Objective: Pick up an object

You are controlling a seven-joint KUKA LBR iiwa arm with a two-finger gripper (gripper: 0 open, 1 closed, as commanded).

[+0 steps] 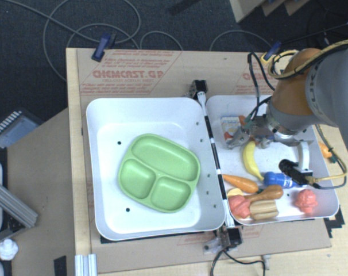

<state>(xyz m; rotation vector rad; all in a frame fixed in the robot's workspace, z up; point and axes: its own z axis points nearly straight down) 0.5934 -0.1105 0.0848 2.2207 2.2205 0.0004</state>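
Observation:
The right white bin (220,105) holds several toy foods. A yellow banana (251,160) lies in its middle. In front of the banana lie an orange carrot (241,182), a blue object (277,180), a hot dog in a bun (265,203), a red fruit (237,204) and a pink lump (305,199). My gripper (240,134) hangs low over the bin's back left part, just above the banana's upper end and beside a small white and orange item (230,123). Nothing is visibly held.
The left white bin (99,119) carries a green divided plate (158,172). A small orange piece (325,149) lies by the right bin's right wall. The grey arm with its orange band (292,91) covers the right bin's back right. Cables lie on the floor behind the bench.

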